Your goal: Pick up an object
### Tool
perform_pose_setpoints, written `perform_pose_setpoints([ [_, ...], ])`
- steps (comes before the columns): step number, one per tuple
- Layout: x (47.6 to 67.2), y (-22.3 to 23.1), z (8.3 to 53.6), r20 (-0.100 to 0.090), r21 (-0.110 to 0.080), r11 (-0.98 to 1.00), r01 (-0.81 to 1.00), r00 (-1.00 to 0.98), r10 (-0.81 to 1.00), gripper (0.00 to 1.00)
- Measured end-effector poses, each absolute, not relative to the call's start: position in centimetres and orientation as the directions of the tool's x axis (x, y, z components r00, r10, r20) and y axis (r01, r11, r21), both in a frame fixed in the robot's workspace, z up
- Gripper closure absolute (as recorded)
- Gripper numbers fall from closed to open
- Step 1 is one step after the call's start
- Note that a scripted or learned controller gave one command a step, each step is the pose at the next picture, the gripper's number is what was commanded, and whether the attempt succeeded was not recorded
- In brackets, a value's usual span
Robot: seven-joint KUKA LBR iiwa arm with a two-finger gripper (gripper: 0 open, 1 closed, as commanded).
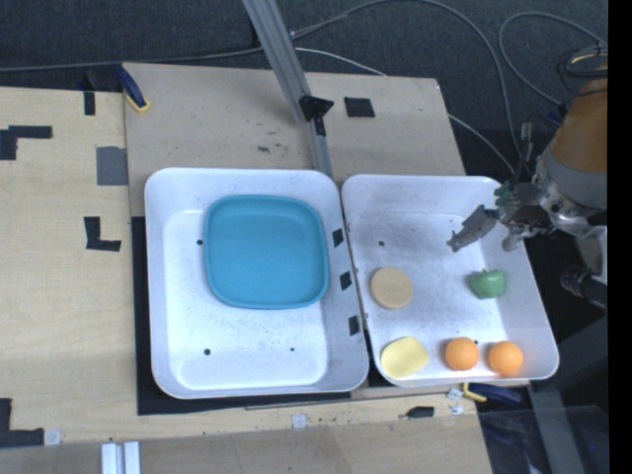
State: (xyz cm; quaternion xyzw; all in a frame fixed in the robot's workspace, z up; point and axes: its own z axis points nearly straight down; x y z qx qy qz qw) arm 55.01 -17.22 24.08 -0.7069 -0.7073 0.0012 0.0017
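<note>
The right bin (425, 191) holds a tan round disc (392, 288), a small green object (486, 284), a yellow lump (404, 355) and two orange balls (460, 354) (505, 357) along its near edge. My gripper (489, 237) hovers over the bin's right side, just beyond the green object and apart from it. It is open, its two dark fingers spread wide with nothing between them.
A blue square plate (265, 250) lies in the left bin (158, 265). A grey metal pole (286, 57) slants across the back of the bench. Cables trail over the dark floor behind the right bin.
</note>
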Motion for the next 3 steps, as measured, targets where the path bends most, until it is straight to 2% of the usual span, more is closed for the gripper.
perform_pose_setpoints([
  [2,54.0,-16.9,12.4,0.001,-0.006,0.0,1.0,0.0,1.0,0.0],
  [3,54.2,-16.9,13.7,0.0,-0.001,0.001,1.0,-0.001,1.0,1.0],
])
